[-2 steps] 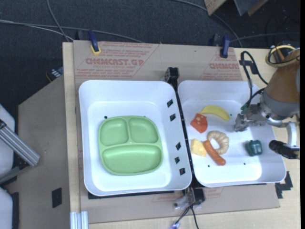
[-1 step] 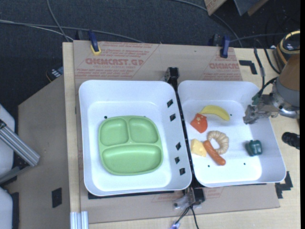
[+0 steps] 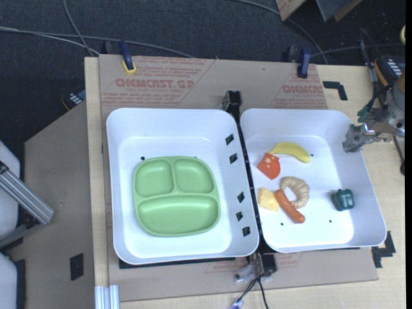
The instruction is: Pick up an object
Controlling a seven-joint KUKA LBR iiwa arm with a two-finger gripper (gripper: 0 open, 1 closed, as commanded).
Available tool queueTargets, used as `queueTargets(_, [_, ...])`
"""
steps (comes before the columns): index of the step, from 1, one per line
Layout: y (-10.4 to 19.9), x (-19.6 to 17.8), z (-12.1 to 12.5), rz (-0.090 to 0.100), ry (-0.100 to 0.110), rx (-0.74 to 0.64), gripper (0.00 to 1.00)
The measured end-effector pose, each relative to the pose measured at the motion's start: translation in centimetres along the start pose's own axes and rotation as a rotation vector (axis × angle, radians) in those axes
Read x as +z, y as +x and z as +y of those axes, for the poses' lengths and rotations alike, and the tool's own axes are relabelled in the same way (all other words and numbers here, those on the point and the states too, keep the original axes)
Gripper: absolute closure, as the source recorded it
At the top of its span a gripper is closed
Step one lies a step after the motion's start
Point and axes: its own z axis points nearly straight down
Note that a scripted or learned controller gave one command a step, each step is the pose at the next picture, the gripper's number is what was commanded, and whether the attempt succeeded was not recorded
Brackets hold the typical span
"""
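The right bin (image 3: pixel 322 234) holds a yellow banana (image 3: pixel 291 151), a red piece (image 3: pixel 270 166), a tan curled pastry (image 3: pixel 296 188), an orange sausage-like stick (image 3: pixel 290 207), a pale yellow wedge (image 3: pixel 266 198) and a small dark green pepper (image 3: pixel 343 199). My gripper (image 3: pixel 355 138) hangs at the far right, over that bin's upper right rim. It stands apart from all the items. The banana lies well to its left and the green pepper lies below it.
The left bin (image 3: pixel 122 140) holds a green divided plate (image 3: pixel 175 195). Black clips sit along the divider (image 3: pixel 239 172) between the bins. Clamps (image 3: pixel 128 59) and cables lie along the bench's far edge.
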Motion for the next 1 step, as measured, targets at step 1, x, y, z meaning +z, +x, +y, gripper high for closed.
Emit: queueTargets(1, [-0.03,-3.20,0.15,0.001,0.003,0.000,1.00])
